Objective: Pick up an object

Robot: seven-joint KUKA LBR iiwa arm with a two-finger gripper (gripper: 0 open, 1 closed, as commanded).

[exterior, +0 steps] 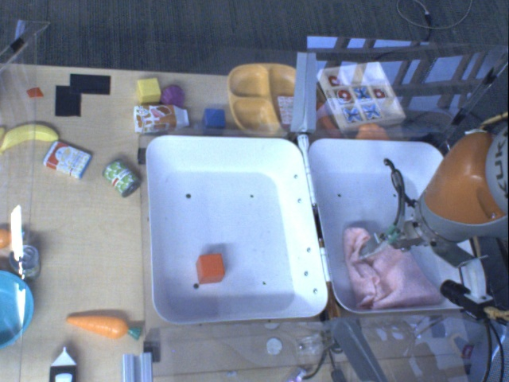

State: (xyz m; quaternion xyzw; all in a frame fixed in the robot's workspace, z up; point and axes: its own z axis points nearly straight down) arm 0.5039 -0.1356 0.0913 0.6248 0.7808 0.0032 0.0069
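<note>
Claw (378, 245) low over pink cloth (382, 273) in right bin (350, 173); finger state impossible to tell. Risk: soft folds slipping free, lifting nothing. Orange block (211, 267) untouched.

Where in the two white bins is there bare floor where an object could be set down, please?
The left bin is nearly all bare: only an orange block sits near its front edge. In the right bin the back and left part is bare. Its front right is crowded by the pink cloth and the gripper over it.
</note>
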